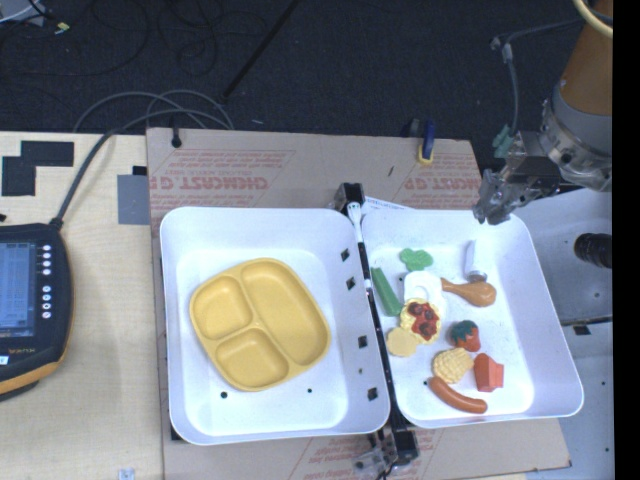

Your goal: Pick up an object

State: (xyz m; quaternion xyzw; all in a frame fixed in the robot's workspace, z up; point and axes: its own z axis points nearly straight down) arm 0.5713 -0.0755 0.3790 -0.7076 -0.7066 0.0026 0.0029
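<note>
overhead, camera view: jaws (492,211) hover above right bin (545,308) far corner, open or shut unclear. toy food clusters mid-bin; chicken leg (470,291) nearest. risk: crowded pieces, descent may nudge neighbours, pinch slips off.

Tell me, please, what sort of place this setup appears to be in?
Probably a robotics lab bench set up for pick-and-place trials. A robot arm's gripper hangs over a white bin of toy food, a teach pendant lies at the left, and loose cables trail across the dark floor behind.
</note>
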